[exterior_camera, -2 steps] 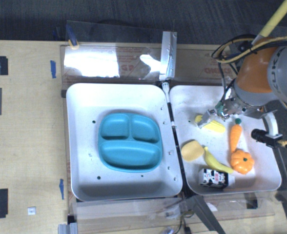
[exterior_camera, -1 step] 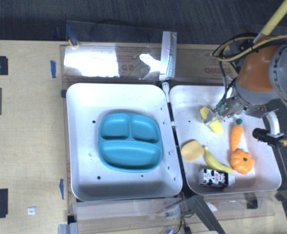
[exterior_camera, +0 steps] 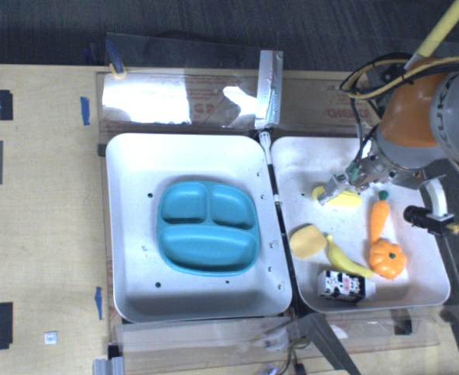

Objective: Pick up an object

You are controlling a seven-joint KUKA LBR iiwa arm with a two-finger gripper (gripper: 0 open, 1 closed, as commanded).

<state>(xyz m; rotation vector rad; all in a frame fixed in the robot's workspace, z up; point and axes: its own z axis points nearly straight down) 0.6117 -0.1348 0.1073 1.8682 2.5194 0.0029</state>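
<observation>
In the right bin (exterior_camera: 432, 287), the gripper (exterior_camera: 340, 186) sits against a yellow toy (exterior_camera: 343, 201) (finger spread impossible to tell). A carrot (exterior_camera: 378, 217) lies nearby.

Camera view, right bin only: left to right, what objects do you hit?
Tan round piece → black-and-white carton → carrot → small orange pumpkin. Banana and the yellow piece by the tool left out: their spans overlap others.

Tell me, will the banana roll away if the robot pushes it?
Probably not far: the banana is curved, so it would likely spin or slide rather than roll. It also lies against the pumpkin and the black-and-white box, which would likely block it.
</observation>
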